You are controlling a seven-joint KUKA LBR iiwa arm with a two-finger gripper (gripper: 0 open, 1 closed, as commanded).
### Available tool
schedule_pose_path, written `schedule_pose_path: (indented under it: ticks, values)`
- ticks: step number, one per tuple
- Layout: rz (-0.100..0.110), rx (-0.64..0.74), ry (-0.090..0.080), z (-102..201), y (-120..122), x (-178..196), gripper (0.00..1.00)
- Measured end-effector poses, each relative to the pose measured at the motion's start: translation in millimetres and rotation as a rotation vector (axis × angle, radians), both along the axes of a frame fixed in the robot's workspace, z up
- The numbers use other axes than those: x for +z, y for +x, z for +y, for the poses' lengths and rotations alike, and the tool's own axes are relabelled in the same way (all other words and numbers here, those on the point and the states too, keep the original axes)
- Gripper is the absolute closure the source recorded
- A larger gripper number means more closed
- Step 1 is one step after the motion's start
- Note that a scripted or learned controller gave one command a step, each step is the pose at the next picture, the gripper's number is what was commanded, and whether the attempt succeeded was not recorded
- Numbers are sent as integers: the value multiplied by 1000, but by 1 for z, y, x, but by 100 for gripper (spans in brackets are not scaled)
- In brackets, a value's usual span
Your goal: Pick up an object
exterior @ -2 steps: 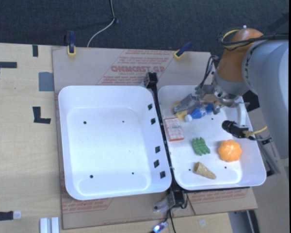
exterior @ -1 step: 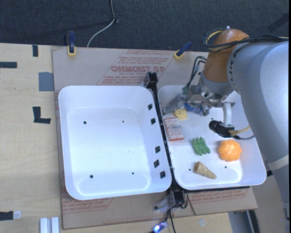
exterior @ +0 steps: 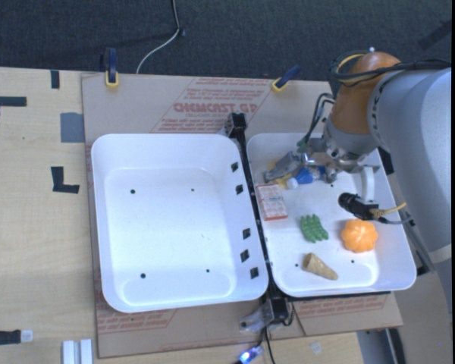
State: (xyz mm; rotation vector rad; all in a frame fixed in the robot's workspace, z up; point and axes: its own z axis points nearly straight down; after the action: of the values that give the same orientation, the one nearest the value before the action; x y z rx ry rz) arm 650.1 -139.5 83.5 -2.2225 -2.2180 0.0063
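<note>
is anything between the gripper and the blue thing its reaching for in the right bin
Nothing visible does. The gripper is already down at the blue object near the back of the right bin. The carton, green piece, orange and cone lie nearer the front.

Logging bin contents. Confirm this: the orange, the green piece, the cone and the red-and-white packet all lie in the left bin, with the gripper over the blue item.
Wrong bin. The camera view shows the orange, green piece, cone and packet in the right bin, not the left. The gripper is indeed over the blue item.
</note>
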Motion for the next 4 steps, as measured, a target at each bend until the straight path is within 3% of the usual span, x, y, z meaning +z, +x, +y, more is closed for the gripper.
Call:
schedule_pose_path:
  ticks: [1, 2, 3, 4]
  values:
    - [-4, 1, 0, -31, 19, 1, 0]
    - [-6, 2, 0, -52, 19, 36, 0]
    - [-10, 8, 2, 2, 20, 120, 0]
    - [5, 4, 3, 20, -9, 44, 0]
